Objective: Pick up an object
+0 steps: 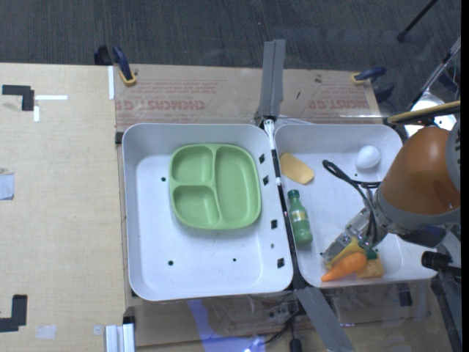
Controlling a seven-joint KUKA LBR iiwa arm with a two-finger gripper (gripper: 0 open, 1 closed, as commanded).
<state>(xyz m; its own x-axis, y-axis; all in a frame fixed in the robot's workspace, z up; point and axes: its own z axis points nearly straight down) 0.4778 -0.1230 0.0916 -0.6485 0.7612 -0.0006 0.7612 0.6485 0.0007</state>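
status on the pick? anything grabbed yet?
Done: the arm has reached into the right white bin, and the gripper sits low over the orange toy carrot near the front edge. In hand: nothing visibly lifted; the carrot lies on the bin floor, and the grip can't be judged. Left: secure and raise an object. The green plastic bottle, yellow chip-shaped piece and white ball lie untouched.

Your grey arm's gripper (350, 242) sits low in the right white bin (333, 141).
It touches the orange plastic carrot (343, 267).
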